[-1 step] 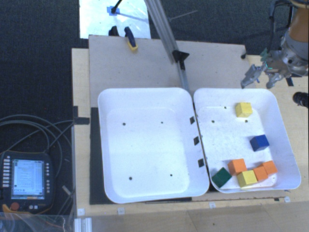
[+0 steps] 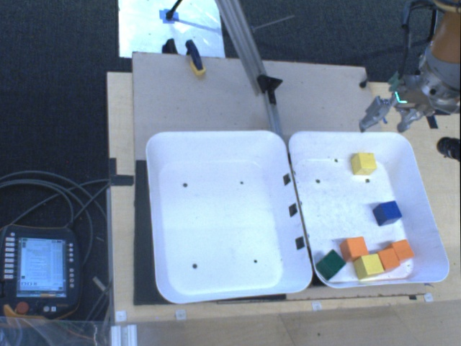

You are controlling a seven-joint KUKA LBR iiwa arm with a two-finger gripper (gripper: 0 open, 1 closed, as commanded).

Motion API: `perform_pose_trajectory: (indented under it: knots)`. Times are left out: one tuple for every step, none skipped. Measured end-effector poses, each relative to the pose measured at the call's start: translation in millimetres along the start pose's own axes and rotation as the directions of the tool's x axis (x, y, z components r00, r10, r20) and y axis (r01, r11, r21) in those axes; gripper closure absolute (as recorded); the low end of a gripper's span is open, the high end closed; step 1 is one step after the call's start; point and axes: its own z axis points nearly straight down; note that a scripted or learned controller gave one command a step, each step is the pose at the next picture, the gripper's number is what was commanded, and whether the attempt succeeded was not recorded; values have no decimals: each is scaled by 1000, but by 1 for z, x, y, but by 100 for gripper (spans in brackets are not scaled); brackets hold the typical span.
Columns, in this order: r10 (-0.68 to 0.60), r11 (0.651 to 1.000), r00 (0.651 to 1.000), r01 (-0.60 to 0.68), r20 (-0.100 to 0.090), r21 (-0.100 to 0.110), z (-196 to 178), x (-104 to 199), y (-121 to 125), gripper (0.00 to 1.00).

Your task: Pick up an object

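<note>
Arm (image 2: 443,42) cut off; pincer (image 2: 390,116) seemingly open

We see a black handheld control pendant (image 2: 37,271) with a lit screen at lower left, and a yellow-handled clamp (image 2: 195,58) on the tan surface (image 2: 317,96).

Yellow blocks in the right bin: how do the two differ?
Place: the upper yellow block lies near the far wall of the right bin; the lower yellow block lies near its front edge.
Neighbours: the upper one stands alone; the lower one sits packed in a cluster, against an orange block and beside the green block.
Shared: same yellow colour, similar cube shape and apparent size.
</note>
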Motion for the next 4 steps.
perform_pose_trajectory:
  knots:
    - [3, 1000, 1000, -3, -1, 5, 62, 0, 2, 0]
    - [3, 1000, 1000, -3, -1, 5, 119, -1, -8, 0]
    - [3, 1000, 1000, -3, 5, -6, 165, -3, -6, 0]
    - [1, 1000, 1000, -1, 4, -13, 149, -3, -3, 100]
